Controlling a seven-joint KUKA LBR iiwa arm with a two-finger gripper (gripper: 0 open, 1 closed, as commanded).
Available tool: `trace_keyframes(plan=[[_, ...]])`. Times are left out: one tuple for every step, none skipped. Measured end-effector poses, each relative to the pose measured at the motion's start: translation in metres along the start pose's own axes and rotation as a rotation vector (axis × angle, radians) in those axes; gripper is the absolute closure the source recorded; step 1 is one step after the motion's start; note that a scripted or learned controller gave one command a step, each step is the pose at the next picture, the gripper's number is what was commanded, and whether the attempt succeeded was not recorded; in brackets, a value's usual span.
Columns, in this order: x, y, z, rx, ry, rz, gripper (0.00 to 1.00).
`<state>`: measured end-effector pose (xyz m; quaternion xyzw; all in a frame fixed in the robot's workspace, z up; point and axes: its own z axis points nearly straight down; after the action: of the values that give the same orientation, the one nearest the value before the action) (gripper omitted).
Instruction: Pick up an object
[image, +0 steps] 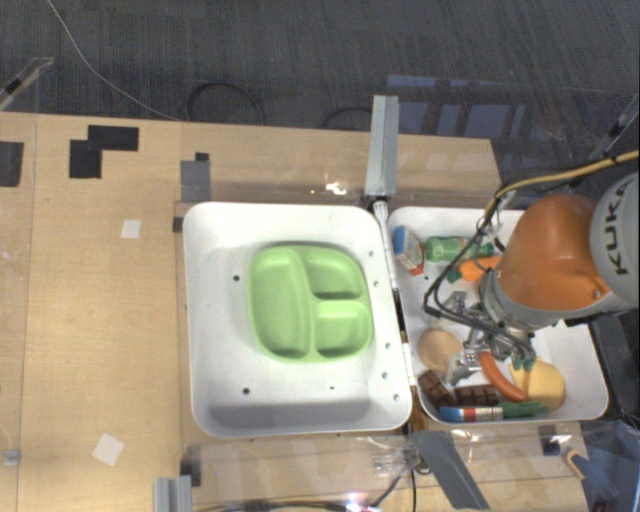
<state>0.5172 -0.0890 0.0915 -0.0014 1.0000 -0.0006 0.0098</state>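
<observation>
step: looks like the reach/descend part of a pick. The arm (560, 260) is down over the right bin (590, 385), and the gripper (487, 352) is in among the toys

jaws: honestly cannot tell whether they're apart or together; the wrist hardware and cables cover them from up here, and I see nothing clearly clamped between them

likely target: my guess is the red sausage-shaped thing (500, 378), just below the jaws and maybe touching them

other candidates: tan round ball (438, 350) just to the camera's left of the jaws, yellow lump (543, 383) just to the right and below, green bottle (448, 247) well above

bottom edge: chocolate bar (455, 392) and a green marker-ish stick (520, 408) lie below the jaws, along the bin wall

left bin: white bin (215, 300) with a green divided plate (305, 300), well away to the left, not involved

next move: I'd say it needs to settle the jaws around one item, close, then lift straight up. It's crowded, so nudging a neighbour seems likely
</observation>
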Motion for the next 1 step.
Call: trace_keyframes(plan=[[-0.004,0.0007,-0.0127,0.001,-0.011,-0.005,1.0]])
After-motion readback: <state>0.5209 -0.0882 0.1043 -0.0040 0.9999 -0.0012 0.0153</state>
